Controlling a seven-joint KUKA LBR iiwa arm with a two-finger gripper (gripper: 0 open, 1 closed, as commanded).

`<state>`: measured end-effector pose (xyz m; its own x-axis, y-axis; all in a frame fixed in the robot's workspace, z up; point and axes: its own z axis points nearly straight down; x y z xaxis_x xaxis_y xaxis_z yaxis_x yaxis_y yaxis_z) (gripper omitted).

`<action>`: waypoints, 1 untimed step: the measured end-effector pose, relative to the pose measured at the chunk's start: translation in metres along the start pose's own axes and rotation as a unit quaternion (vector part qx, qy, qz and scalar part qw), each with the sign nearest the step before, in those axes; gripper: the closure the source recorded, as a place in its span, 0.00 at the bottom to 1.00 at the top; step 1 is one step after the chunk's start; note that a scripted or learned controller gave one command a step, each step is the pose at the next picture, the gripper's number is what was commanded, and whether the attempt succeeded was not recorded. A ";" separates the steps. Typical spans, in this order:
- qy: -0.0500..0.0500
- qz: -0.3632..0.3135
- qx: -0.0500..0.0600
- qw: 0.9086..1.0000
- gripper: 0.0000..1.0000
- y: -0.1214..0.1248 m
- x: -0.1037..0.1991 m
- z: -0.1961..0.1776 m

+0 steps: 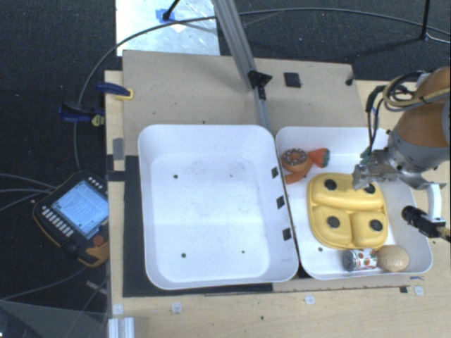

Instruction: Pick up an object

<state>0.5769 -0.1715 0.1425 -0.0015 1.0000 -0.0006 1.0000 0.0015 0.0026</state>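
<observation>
A large yellow moulded toy with dark spots (347,210) lies in the middle of the right bin (420,256). At that bin's far left sit a round brown-and-pink doughnut-like toy (294,160) and an orange carrot-like piece (317,157). By the front rim lie a small printed can (359,260) and a tan ball (393,258). My gripper (368,175) hangs at the yellow toy's far right corner, low over it or touching it. Nothing shows between its fingers.
The left bin (151,189) stands beside the right one on a brown board. A slanted metal pole (236,37) crosses the back. A teach pendant (76,215) lies off the bench at the left. Clamps (113,90) grip the board's left edge.
</observation>
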 end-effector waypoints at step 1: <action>-0.001 0.001 -0.002 1.000 1.00 -0.005 -0.004 -0.047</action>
<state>0.5722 -0.1759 0.1894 -0.0002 1.0000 -0.0019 1.0000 0.0003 0.0063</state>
